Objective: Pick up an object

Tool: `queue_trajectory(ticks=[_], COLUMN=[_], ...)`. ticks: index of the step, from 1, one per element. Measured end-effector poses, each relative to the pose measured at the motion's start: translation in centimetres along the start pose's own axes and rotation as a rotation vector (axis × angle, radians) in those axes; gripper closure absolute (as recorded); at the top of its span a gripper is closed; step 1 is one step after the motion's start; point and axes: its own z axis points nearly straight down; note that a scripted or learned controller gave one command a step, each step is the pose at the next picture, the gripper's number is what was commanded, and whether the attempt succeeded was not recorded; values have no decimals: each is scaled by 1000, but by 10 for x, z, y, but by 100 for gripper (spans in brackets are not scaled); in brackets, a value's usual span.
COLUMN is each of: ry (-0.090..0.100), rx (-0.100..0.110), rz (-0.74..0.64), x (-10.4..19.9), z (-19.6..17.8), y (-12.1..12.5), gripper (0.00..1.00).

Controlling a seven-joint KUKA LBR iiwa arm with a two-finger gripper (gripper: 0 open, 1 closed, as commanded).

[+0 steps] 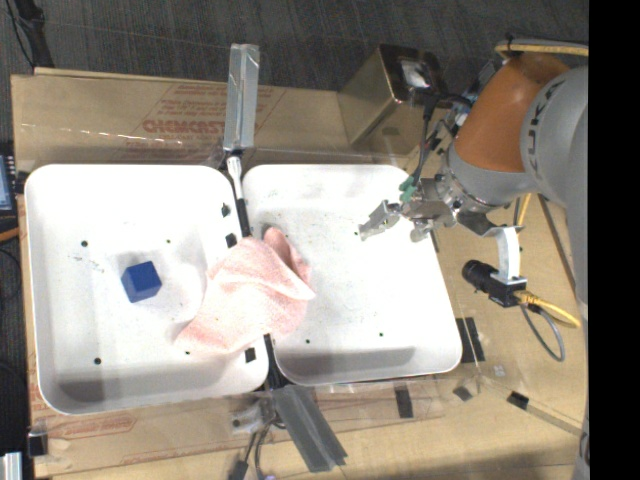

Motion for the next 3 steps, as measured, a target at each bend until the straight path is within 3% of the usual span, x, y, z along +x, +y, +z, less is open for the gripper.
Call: queue_trajectory(ticks=[1,2,3], ry=[0,0,0], rx=[2,1,1], rz=[-22,-166,-511], x=[52,85,93], z=[113,125,125], y=[54,19,20], gripper=[0,0,0])
